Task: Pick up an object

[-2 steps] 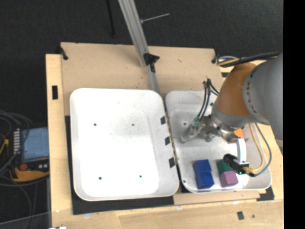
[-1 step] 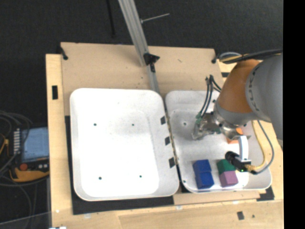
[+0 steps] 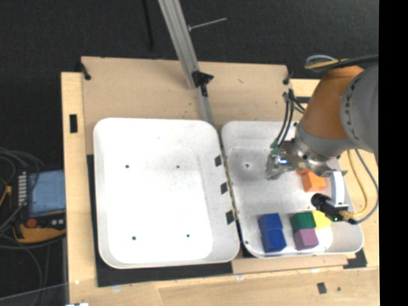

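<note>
gripper (image 3: 275,169) over right bin (image 3: 248,139), jaw state impossible to tell; blue block (image 3: 272,232), green block (image 3: 302,221), purple block (image 3: 307,238) along near edge, orange block (image 3: 313,182) beside wrist

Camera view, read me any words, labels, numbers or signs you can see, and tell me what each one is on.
No readable text anywhere.
Blocks in the right bin: plain, no print.
Handheld controller left of the bench: any markings too small and blurred to read.
</note>
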